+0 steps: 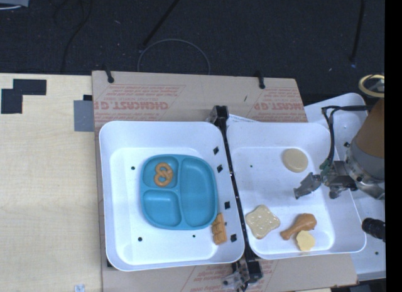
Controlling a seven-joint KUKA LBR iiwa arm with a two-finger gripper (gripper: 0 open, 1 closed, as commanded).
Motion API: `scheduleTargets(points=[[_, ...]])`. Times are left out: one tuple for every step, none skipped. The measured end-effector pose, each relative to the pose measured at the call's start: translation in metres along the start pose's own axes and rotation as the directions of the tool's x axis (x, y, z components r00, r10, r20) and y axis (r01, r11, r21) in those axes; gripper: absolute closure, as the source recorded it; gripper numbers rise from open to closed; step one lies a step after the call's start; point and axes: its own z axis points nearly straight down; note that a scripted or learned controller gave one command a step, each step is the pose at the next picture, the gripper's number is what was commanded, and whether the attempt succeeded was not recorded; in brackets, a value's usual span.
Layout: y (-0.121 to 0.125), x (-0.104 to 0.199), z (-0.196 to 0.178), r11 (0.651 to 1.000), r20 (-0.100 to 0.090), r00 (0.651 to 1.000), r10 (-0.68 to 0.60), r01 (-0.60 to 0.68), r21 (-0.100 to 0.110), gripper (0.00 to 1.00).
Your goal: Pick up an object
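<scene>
While your arm reaches in from three o'clock, its gripper [308,186] hangs over the right bin [270,139], toward that bin's three o'clock side, with nothing between the fingers. Whether the pincer stands wide or narrow you cannot tell from here — the dark fingers blur together at this slant.

You have four things lying in that bin: a pale round disc [294,159] at about one o'clock, just up from the gripper; a slice of toast [262,220] at six o'clock; a drumstick [299,225] at five o'clock; and a small yellow piece [305,241] touching the drumstick's lower side.

Look to the left bin [125,140] and you see a blue divided plate [179,191] with a pretzel [163,173] in its eleven o'clock compartment — and a brown waffle-like stick [218,229] off the plate at five o'clock.
</scene>
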Motion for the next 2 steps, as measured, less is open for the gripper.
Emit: scheduleTargets(points=[[0.003,0.000,-0.006,1.000,0.002,1.000,-0.003,0.003,-0.012,0.00],[0.012,-0.002,0.049,1.000,0.002,1.000,-0.003,0.003,-0.008,0.00]])
